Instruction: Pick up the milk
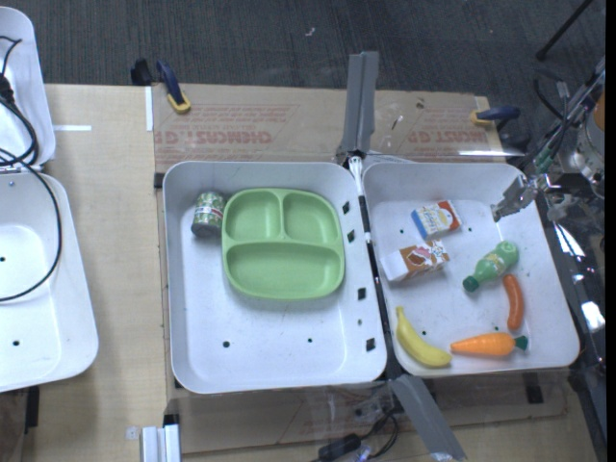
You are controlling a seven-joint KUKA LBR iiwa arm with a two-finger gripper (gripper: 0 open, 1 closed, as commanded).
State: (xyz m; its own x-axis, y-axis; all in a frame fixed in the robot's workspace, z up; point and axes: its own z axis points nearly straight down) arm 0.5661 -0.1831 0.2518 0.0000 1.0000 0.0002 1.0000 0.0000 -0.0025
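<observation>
Two small cartons lie in the right bin (pixel 553 258). The blue, white and orange one (pixel 436 220) looks like the milk; a brown and white carton (pixel 422 260) lies just below it, on its side. My gripper (pixel 508 203) hangs over the bin's upper right corner, about a carton's length to the right of the blue carton and slightly higher. Nothing shows between its tips.
The right bin also holds a green bottle (pixel 493 266), an orange-red sausage (pixel 514 301), a carrot (pixel 488 346) and a banana (pixel 420 342). In the left bin (pixel 192 335) are a green divided plate (pixel 283 243) and a small can (pixel 207 213). Cables and arm parts crowd the right edge.
</observation>
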